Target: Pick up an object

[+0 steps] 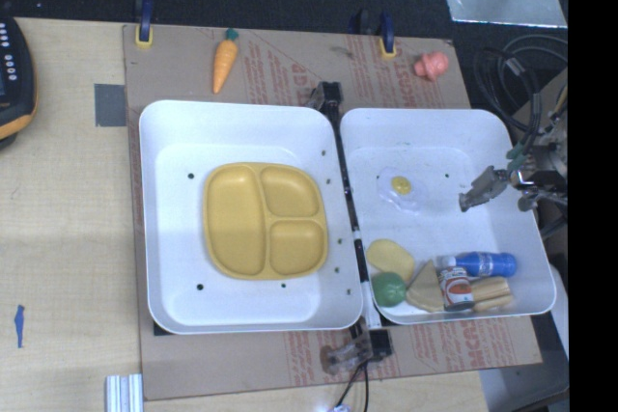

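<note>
Right white bin (483, 125), blue bottle (486, 263), green ball (389, 289), gripper (483, 190)

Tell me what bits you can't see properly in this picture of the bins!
- Gripper: at the camera view's right edge, small and dark; whether its fingers are open or shut cannot be told.
- Can: label too small to read.
- Pile in the right bin: the can and blue bottle overlap the things under them.
- Black device: cut off by the left edge.
</note>
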